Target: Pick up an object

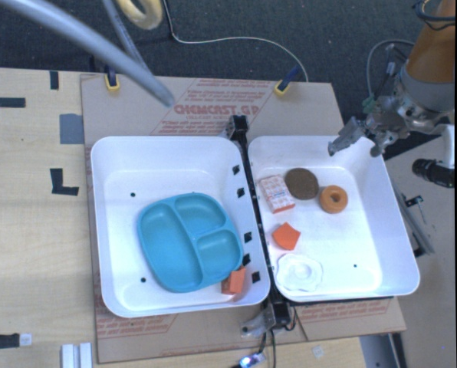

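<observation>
In the right bin point(382, 205) lie a small red-and-white box point(276, 193), a brown round disc point(301, 182), an orange ring like a donut point(334, 199), an orange cube point(287, 236) and a white round piece point(299, 272). My gripper point(356, 147) hangs over the far right corner of this bin, up and to the right of the donut. Its two fingers stand apart, open, with nothing between them. The grey arm with its orange band point(435, 48) comes in from the upper right.
The left bin point(106, 198) holds a blue divided plate point(189, 240) and a small orange block point(234, 282) at its near right corner. A black divider point(248, 198) runs between the bins. A grey pole point(75, 29) crosses the upper left.
</observation>
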Robot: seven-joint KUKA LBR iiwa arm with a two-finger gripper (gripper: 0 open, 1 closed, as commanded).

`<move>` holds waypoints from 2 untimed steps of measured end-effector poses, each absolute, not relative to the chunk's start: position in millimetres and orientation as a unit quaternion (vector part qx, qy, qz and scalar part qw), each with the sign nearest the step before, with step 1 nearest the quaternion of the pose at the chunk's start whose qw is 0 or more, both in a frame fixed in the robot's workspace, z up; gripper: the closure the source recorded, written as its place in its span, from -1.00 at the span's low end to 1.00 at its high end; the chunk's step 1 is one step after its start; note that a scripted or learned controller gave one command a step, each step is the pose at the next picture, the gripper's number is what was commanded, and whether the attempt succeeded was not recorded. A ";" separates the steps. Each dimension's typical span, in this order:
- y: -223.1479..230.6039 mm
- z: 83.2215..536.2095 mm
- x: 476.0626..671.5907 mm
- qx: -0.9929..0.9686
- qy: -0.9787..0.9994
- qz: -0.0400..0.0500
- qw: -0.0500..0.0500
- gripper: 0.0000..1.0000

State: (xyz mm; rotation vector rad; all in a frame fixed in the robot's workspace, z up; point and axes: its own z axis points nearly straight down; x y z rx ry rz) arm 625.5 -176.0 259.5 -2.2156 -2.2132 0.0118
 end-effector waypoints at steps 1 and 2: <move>-175.7 265.8 627.6 -0.707 -0.708 0.001 0.000 -1.00; -175.6 220.0 620.7 -0.707 -0.707 0.002 0.002 -1.00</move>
